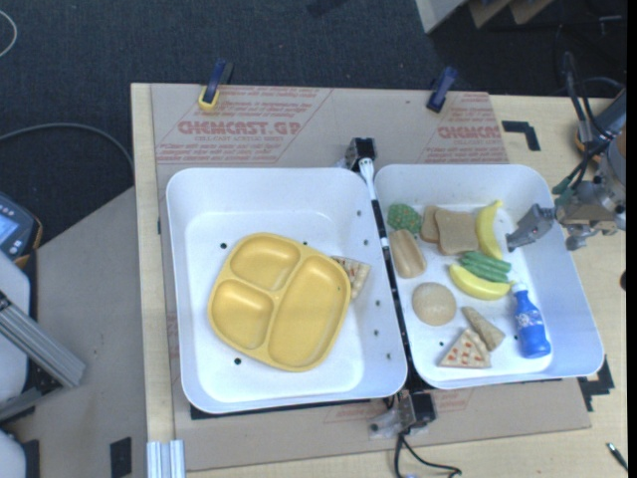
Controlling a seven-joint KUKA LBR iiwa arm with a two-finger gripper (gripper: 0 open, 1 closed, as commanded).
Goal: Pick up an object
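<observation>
My gripper [555,235] hangs over the right rim of the right bin [572,297], open, with nothing between its fingers. One grey finger [528,228] points down-left toward a banana [489,229]. Left of the banana lie a slice of toast [455,229], a green broccoli piece [404,216] and a bread roll [406,253]. Below the banana are a green pea pod [485,266], a second banana [478,283], a round bun [434,303], a blue bottle [530,324], a brown wedge [484,329] and a pizza slice [465,352].
The left bin [199,217] holds a yellow divided plate [281,300] with a pizza-like wedge [353,272] tucked at its right edge. A black divider [383,257] runs between the bins. Two clamps [211,86] [441,90] grip the board's far edge.
</observation>
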